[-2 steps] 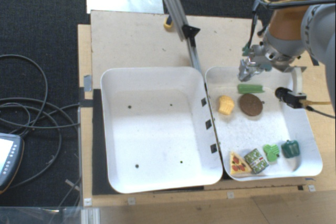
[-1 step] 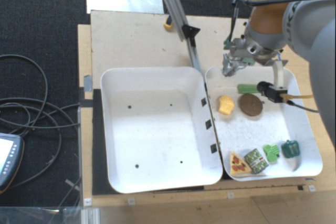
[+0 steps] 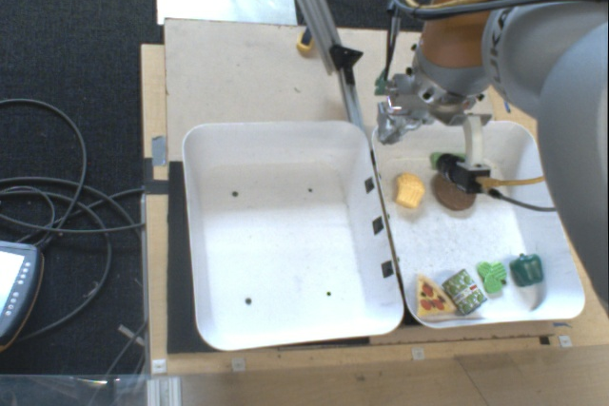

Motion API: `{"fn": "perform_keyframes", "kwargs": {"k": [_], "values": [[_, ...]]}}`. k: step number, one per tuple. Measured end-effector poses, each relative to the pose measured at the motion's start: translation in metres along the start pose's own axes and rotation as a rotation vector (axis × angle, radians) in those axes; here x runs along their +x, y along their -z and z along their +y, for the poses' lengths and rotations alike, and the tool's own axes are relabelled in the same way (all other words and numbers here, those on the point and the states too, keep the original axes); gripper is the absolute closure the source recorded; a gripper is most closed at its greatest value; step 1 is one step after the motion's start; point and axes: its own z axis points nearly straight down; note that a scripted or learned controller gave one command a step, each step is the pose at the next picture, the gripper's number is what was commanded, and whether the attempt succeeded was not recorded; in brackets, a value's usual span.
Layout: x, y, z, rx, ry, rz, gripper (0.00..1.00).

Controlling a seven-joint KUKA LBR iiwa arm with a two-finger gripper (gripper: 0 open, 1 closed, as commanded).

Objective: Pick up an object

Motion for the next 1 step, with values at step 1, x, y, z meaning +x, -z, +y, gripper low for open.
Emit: {"fn": "perform_keyframes", "kwargs": {"k": [1], "values": [[0.0494,0.0016,-0.0099,0.0,0.0,0.0,1.0]]}}
